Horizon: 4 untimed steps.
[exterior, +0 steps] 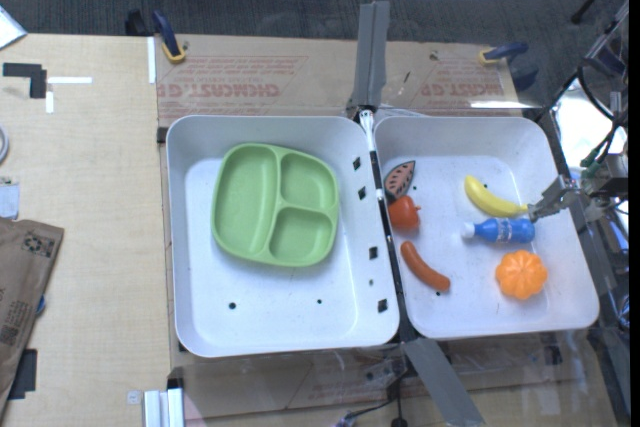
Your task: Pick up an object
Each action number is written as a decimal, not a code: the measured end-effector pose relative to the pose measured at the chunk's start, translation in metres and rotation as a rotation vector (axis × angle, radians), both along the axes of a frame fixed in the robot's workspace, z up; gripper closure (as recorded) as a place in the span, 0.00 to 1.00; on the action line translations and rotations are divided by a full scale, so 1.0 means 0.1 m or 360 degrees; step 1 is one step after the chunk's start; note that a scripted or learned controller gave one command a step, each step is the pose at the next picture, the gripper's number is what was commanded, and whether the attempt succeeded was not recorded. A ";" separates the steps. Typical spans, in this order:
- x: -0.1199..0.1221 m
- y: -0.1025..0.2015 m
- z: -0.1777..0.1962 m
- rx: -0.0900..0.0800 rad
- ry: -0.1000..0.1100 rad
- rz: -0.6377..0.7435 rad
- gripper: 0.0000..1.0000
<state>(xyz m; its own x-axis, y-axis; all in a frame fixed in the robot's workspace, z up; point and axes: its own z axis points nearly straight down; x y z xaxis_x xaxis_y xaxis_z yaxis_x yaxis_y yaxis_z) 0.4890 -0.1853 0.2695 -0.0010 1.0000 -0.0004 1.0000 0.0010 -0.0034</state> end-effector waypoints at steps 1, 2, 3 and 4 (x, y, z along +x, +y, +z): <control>0.71 -0.05 -1.52 0.0001 -0.0001 -0.0030 0.00; 0.78 -0.03 -1.79 0.0001 -0.0002 -0.0037 0.00; 0.75 -0.30 -1.39 -0.0001 -0.0006 0.0188 0.00; -0.12 -0.29 -1.80 0.0013 0.0005 0.0112 0.00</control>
<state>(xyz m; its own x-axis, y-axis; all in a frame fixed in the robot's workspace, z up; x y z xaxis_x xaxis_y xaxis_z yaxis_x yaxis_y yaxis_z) 0.4775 -0.2140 0.0899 -0.0716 0.9974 0.0077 0.9974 0.0716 -0.0061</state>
